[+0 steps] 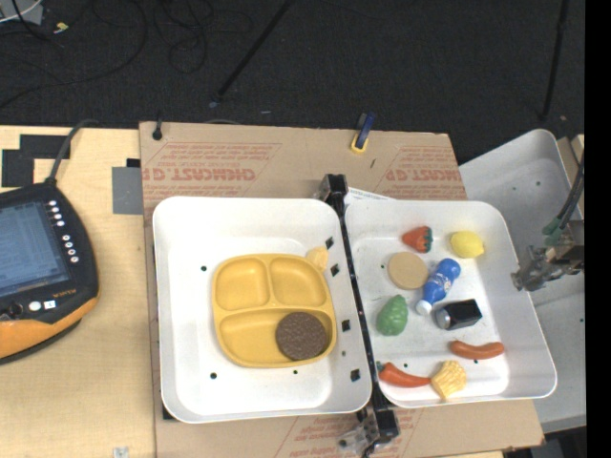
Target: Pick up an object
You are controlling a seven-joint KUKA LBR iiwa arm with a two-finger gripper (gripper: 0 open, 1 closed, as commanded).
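Camera view: my gripper (pixel 537 273) sits off the right bin's (pixel 516 246) right rim, jaw state unreadable; small blue plastic bottle (pixel 440 282) mid-bin looks light, stiff, slick, so grab across its body.

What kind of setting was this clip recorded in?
Most likely a robot lab bench, not a real kitchen: two white bins sit on cardboard, the right one holds toy food such as a lemon, and a control tablet lies at the left.
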